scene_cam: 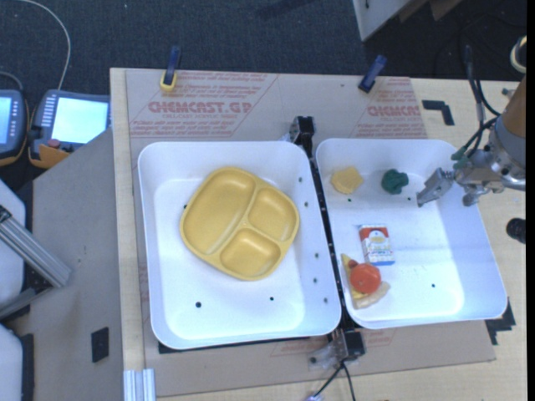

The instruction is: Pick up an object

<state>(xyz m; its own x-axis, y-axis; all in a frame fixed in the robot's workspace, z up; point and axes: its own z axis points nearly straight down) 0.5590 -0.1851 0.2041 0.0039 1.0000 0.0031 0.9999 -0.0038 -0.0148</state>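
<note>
Gripper (445, 185) was seen above right bin (468, 299), fingers parted, nothing held; green object (394, 180) lay just beside.

Only thing you can actually read here is the red print on the brown board (251, 98) under the bins: "CHEMCAST G.P" at the top left, with the same lettering starting again at the top right but cut off. The small carton (377, 245) has a label, too tiny to make out.
</note>
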